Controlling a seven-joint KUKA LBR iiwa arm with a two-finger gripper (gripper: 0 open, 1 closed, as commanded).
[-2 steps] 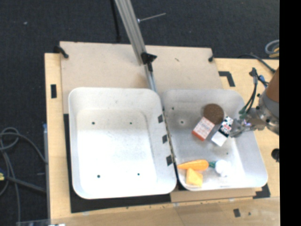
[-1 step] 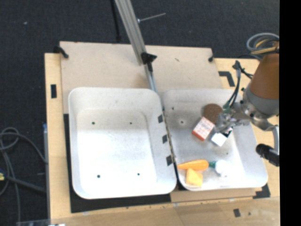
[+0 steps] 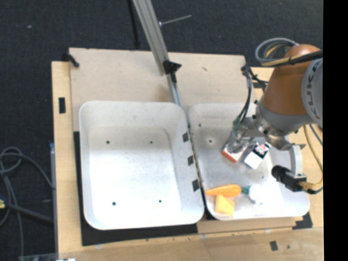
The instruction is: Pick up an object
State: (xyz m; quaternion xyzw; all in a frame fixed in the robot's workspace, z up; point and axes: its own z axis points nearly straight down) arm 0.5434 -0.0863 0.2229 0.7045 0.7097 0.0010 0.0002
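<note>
Looking down on the bench, we see the two-finger gripper [image 3: 239,144] lowered into the right shallow white bin [image 3: 215,125], below the grey arm with its orange band [image 3: 288,86]. We cannot tell how it is set, since the wrist hides most of it from above. Just under and beside it lies a small white block with an orange-red end [image 3: 231,155], touching or nearly touching the gripper. Just right of that we see a white box with dark markings [image 3: 255,156], tilted, close against the wrist; whether either one is grasped we cannot tell.

Nearer to us in the same bin, an orange carrot-shaped toy [image 3: 223,190] lies along the near wall, with a yellow wedge-shaped block [image 3: 224,204] touching its near side. Right of the carrot sits a small white rounded object with a teal tip [image 3: 255,192].

Left of this bin, touching it along one edge, we see the left shallow white bin [image 3: 136,162]. A slanted aluminium rail [image 3: 152,29] rises from the far side between the two bins.
</note>
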